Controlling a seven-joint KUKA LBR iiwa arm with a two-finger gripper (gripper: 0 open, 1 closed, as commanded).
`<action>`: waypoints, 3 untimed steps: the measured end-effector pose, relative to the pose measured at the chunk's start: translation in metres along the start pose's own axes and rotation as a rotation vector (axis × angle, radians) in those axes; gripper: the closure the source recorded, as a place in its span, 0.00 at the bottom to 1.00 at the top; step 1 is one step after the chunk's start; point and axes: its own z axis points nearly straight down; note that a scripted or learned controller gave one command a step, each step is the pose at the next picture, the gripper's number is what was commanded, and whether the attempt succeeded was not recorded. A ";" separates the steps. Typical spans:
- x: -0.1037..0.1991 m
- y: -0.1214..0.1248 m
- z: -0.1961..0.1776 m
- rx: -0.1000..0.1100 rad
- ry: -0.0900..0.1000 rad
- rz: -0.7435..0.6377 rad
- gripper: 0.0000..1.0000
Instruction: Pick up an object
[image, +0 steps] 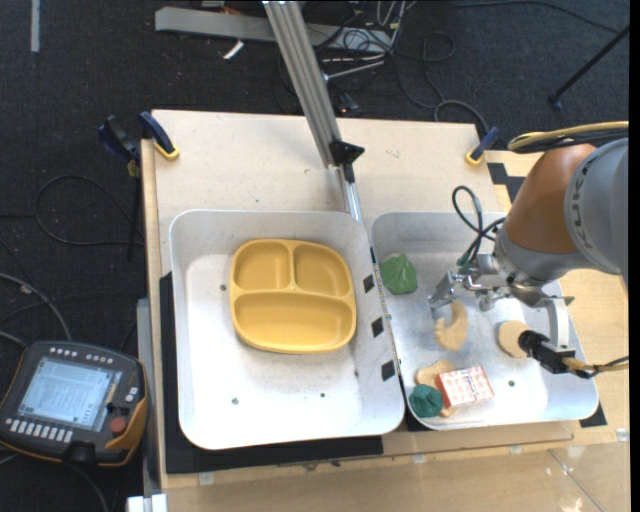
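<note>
Whether the jaws of the gripper (447, 296) are parted or closed cannot be told; it hangs just above a tan piece (453, 327) in the right bin (560, 400). That bin holds five objects; the left bin (200, 330) holds one yellow tray (293, 296). Dark carpet surrounds the pale bench (250, 160).
</note>
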 end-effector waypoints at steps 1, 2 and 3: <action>0.003 -0.003 -0.006 0.013 0.007 0.000 1.00; -0.002 -0.006 -0.056 0.010 0.007 0.001 1.00; -0.003 -0.002 -0.099 0.010 0.006 -0.003 1.00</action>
